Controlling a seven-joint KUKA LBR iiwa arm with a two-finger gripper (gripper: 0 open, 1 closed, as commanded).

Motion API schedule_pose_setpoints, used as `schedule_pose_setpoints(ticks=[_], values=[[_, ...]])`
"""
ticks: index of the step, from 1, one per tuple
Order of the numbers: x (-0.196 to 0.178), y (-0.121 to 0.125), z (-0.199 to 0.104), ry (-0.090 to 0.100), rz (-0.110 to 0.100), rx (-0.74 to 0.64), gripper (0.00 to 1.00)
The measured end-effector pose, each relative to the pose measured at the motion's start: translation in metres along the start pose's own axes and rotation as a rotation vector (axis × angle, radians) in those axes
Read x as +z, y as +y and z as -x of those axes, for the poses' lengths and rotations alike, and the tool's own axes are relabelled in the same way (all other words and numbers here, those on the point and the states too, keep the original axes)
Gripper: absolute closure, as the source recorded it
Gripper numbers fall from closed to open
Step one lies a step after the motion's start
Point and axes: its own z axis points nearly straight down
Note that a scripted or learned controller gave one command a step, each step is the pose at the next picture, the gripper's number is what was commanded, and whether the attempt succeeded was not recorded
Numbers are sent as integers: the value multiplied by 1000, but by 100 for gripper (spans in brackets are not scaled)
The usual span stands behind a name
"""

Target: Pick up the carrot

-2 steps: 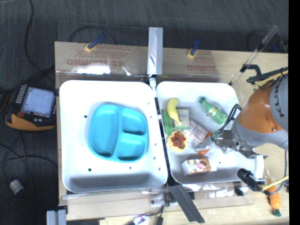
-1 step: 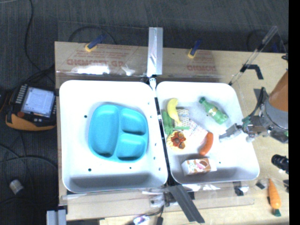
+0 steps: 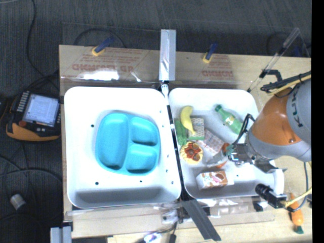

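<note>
In the right bin (image 3: 251, 99), an orange sliver that looks like the carrot (image 3: 221, 163) lies near the middle, mostly covered by the arm's wrist. My gripper (image 3: 232, 154) is down inside this bin, right above and touching that orange piece. The dark gripper body hides its tips. The grey arm with its orange band (image 3: 273, 123) comes in from the right over the bin's rim.
The right bin also holds a banana (image 3: 186, 119), a green bottle (image 3: 228, 117), a round pizza toy (image 3: 191, 152), foil packets (image 3: 214, 143) and a small carton (image 3: 212, 178). A blue divided tray (image 3: 126, 142) sits in the left bin (image 3: 71, 135). A small orange object (image 3: 297, 217) lies off the bench's front right.
</note>
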Motion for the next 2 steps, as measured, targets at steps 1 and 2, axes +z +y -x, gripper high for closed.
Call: schedule_pose_setpoints(ticks=[1,2], values=[[-92,41,-21,0,-9,31,0],[-100,40,-21,-1,-13,30,100]])
